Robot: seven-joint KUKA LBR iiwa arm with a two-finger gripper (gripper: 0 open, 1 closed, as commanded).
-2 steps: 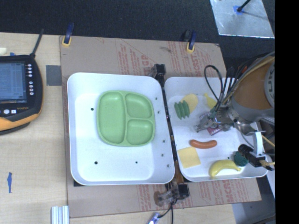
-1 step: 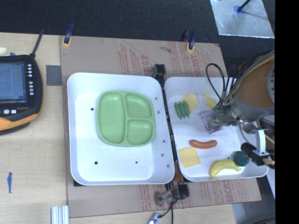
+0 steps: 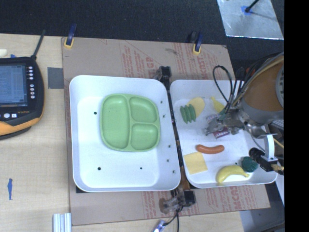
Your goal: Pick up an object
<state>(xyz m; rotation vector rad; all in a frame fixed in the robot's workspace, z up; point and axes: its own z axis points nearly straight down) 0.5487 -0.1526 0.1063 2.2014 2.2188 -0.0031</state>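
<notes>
I see the arm (image 3: 263, 88) coming in from the right, grey w/ the orange band showing as a big rounded bulk over the right bin's (image 3: 193, 180) far-right side. Wrist is angled down and left, black cables looping off it. The gripper (image 3: 218, 126) sits low inside the right bin, near its middle, a small dark metallic cluster. Can't tell whether it's spread or pressed together, too cluttered at this res, and I see nothing pinched in it.

Objs in the right bin, all look like toy plastic food: green ridged piece (image 3: 188, 113), leafy/segmented, upper left; yellow rounded lump (image 3: 197, 103) touching it on the right; a yellow wedge (image 3: 217, 104) just above the gripper, partly behind the cables. Below the gripper a smooth orange-red sausage (image 3: 210, 149), long w/ rounded ends, lying roughly level. Flat pale-yellow square (image 3: 195, 163), cheese-like, near the bin's lower left. Curved glossy banana (image 3: 233, 174) by the front wall, w/ a dark teal round thing (image 3: 249, 165) just beside its right end.

Left bin (image 3: 87, 178) holds a matte light-green divided plate (image 3: 130, 123), three compartments, rounded corners. Both bins are shallow white plastic, resting on brown cardboard (image 3: 145, 57) on the table (image 3: 29, 178). Orange-and-grey pendant (image 3: 17, 98) at far left.
</notes>
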